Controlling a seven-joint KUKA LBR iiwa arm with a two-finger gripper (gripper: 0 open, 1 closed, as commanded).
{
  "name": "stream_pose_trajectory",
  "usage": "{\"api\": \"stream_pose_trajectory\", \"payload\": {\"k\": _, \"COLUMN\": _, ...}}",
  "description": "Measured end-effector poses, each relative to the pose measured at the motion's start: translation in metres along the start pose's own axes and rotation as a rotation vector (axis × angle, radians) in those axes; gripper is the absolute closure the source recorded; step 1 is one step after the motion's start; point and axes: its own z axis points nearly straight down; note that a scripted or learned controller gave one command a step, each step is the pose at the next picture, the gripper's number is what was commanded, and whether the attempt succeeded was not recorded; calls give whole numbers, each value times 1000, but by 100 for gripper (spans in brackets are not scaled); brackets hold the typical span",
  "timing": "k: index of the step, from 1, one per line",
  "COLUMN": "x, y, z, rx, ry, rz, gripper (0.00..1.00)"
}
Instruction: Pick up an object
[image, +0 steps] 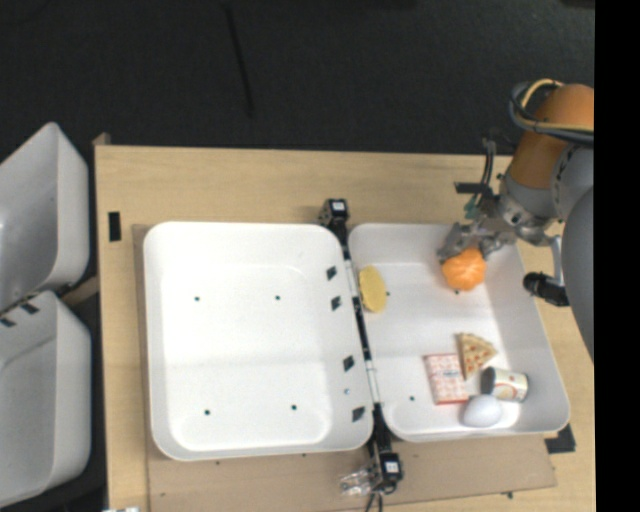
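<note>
An orange ball-like fruit (463, 271) is in the upper part of the right bin (420, 420). My gripper (470, 243) is directly over it, its tip meeting the top of the fruit. Whether the fruit rests on the bin floor or hangs from the gripper is not visible. The grey arm with its orange band (545, 130) comes in from the upper right.
In the right bin lie a yellow oval piece (373, 288) by the left wall, a pizza-slice toy (476, 352), a pink packet (444, 378), a small cup (505, 384) and a white egg shape (482, 412). The left bin (160, 300) adjoins it.
</note>
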Motion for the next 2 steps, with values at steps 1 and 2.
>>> {"api": "stream_pose_trajectory", "payload": {"k": 1, "x": 109, "y": -42, "z": 10, "rx": -8, "ry": 6, "rz": -7, "gripper": 100}}
{"api": "stream_pose_trajectory", "payload": {"k": 2, "x": 161, "y": -123, "z": -95, "rx": -13, "ry": 6, "rz": -4, "gripper": 100}}
